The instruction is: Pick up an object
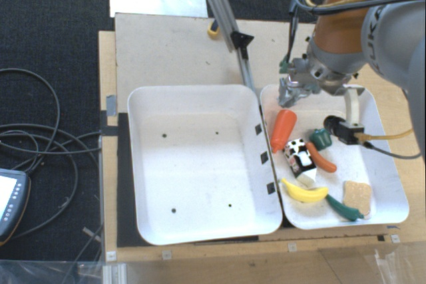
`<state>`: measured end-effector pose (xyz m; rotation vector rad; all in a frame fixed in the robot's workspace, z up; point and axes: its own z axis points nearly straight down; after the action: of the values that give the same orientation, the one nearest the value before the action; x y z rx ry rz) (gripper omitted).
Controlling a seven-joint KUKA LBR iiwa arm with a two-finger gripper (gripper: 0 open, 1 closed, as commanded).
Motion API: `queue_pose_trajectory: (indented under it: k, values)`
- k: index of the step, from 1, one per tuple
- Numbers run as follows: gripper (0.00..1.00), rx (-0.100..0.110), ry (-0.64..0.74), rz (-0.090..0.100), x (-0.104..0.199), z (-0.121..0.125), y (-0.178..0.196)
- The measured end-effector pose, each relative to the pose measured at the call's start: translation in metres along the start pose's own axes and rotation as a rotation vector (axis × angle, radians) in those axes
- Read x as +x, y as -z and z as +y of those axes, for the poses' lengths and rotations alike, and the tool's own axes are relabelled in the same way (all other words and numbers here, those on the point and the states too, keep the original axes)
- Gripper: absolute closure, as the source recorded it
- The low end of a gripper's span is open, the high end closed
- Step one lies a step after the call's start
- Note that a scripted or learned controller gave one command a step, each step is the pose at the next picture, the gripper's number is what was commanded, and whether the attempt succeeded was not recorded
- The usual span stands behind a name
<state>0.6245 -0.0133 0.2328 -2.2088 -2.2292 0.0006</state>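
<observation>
My gripper (289, 95) hangs over the back left corner of the right bin (393, 176), under the grey arm with its orange band. Just in front of it an orange carrot (283, 130) lies along the bin's left wall. Nearer the front I see a black-and-white cow toy (300, 157), a yellow banana (305, 193), a tan bread slice (357, 195) and a green piece (343, 208). A red-orange sausage (324, 161) and a dark green piece (321, 138) lie mid-bin. I see nothing held in the gripper.
The left bin (200, 163) sits beside the right one, with black clips (264, 156) on the shared wall. A slanted metal pole (223, 6) crosses the back. Cables (40, 136) and a pendant (10, 199) lie off the bench at left.
</observation>
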Motion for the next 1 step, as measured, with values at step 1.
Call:
queue_pose_trajectory:
  k: [1]
  values:
    - [1.00,-0.001,0.001,0.000,0.0448,-0.0243,0.0098]
